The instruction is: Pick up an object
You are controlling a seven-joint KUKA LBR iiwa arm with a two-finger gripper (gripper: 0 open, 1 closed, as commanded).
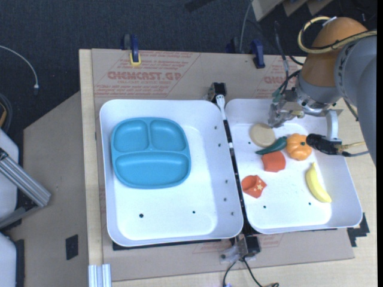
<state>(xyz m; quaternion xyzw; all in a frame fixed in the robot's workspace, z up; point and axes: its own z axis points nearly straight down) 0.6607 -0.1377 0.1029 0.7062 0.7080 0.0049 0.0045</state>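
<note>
A: Gripper point(279, 117) pos?
B: Low over right bin point(341, 217), far end. Fingers blurred, can't tell if open or closed. Nothing visibly held.
A: Nearest obj?
B: Tan disc point(261, 135), just below-left of tool, flat on floor. Prob light, stiff, smooth; pinch across edges. Green bit point(272, 146) touches its near side.
A: Others?
B: Orange point(298, 147) near tool, rounded, may roll. Red block point(274, 161), red piece point(254, 185), banana point(317, 184) farther off.

A robotics lab is showing here: a board point(179, 70) is lying clamped point(134, 46) to a bench, cables point(263, 5) are trailing at the far side, aluminium framing point(21, 178) standing at left.
</note>
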